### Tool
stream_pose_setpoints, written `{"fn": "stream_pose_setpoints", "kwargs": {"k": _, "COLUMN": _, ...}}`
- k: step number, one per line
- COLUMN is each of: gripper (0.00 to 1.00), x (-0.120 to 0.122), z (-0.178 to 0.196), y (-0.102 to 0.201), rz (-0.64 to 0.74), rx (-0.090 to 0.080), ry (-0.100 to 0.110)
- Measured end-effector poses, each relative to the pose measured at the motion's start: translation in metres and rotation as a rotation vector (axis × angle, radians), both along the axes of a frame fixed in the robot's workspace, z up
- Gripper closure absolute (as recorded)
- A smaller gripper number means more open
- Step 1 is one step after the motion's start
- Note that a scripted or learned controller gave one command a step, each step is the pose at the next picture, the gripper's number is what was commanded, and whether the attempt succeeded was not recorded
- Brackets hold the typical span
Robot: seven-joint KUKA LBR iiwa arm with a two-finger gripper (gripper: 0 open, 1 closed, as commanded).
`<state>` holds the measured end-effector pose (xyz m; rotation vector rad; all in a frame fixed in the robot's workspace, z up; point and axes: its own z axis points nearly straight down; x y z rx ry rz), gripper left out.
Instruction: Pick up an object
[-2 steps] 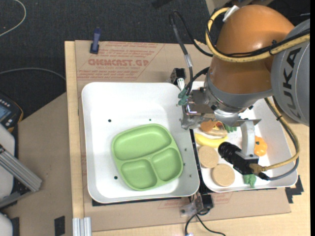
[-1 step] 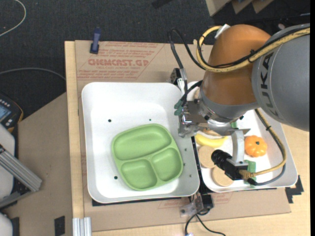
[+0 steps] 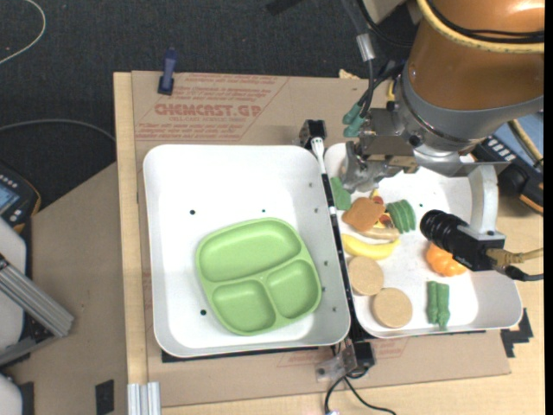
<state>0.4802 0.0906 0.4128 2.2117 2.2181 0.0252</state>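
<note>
My gripper (image 3: 361, 178) hangs over the far left corner of the right bin (image 3: 497, 305). Just below it lies a brown toy pastry (image 3: 365, 213) resting against a yellow banana (image 3: 371, 248). A ridged green vegetable (image 3: 401, 214) sits to the right of the pastry. A small green piece (image 3: 340, 196) lies by the bin's left wall, under the gripper's left side. An orange toy (image 3: 444, 263), two tan discs (image 3: 365, 276) (image 3: 392, 307) and a green pod (image 3: 437, 303) fill the near half of the bin.
The left bin (image 3: 173, 197) holds a green divided plate (image 3: 257, 273). The wall between the bins (image 3: 333, 223) runs close beside the gripper. The arm's big orange and grey body (image 3: 475, 50) hangs over the right bin's far side.
</note>
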Motion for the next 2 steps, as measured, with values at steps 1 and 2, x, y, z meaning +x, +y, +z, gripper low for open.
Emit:
{"fn": "stream_pose_setpoints", "kwargs": {"k": 1, "gripper": 1.00, "x": 0.000, "z": 0.002, "y": 0.000, "rz": -0.002, "rx": -0.005, "ry": 0.014}}
{"fn": "stream_pose_setpoints", "kwargs": {"k": 2, "gripper": 1.00, "x": 0.000, "z": 0.012, "y": 0.001, "rz": -0.002, "rx": -0.005, "ry": 0.012}}
